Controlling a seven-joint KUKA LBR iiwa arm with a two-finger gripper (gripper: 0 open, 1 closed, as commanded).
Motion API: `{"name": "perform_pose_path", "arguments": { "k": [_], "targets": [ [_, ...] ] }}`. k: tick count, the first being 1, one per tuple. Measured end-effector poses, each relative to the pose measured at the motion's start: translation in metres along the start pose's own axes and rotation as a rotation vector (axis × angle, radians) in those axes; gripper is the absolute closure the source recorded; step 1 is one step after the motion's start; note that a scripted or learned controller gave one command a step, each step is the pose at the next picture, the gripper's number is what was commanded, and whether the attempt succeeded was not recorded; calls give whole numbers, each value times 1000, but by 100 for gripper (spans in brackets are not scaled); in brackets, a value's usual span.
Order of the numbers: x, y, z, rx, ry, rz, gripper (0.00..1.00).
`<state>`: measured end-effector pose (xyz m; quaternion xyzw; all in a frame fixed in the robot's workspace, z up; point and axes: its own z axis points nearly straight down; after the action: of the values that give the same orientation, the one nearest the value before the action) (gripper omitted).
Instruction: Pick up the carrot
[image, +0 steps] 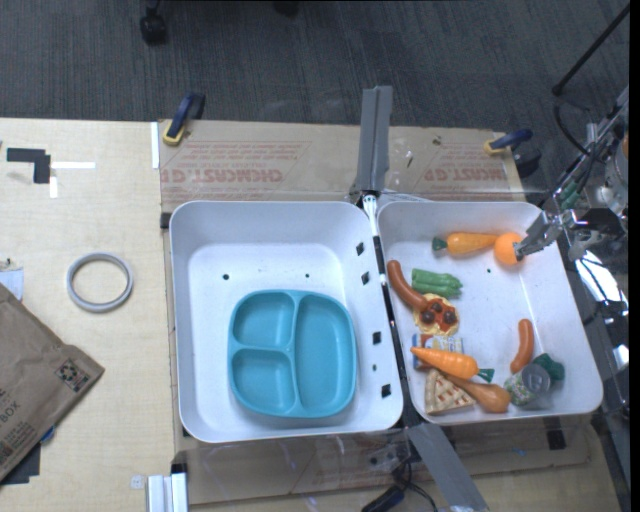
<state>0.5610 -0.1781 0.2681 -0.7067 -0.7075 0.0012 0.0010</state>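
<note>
Cardboard, folded flat, lies at the far left edge of the bench (60, 180), with a roll of tape (100, 281) beside it. Next comes the left bin (185, 300), holding a teal divided plate (294, 353). Across the divider, the right bin (570, 300) is crowded with toy food: a long sausage (402, 285), a green pepper (437, 281), a small pizza piece (437, 314), then the carrot (446, 361) lying near the bin's front, its green top pointing right, touching a waffle wedge (446, 393). A second sausage (523, 345) and a grey can (532, 381) sit further right. At the back of that bin lies a pale orange gourd-like piece (470, 242), just beside a round orange fruit (508, 250).

The gripper (532, 240) hovers low at that fruit, at the bin's right wall, well apart from the carrot. I can't tell from here how wide it is spread, and I see nothing in it.

The risk, to my eye, is a wrong grab: several orange things sit close to the tool, and the carrot itself lies packed among neighbours, so closing there could catch the waffle or push the carrot aside.
</note>
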Motion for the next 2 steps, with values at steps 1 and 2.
{"name": "perform_pose_path", "arguments": {
  "k": [1,2],
  "targets": [
    [-23,52,69,-3,-2,-265,0],
    [-36,90,171,-5,-3,-372,0]
  ]
}}
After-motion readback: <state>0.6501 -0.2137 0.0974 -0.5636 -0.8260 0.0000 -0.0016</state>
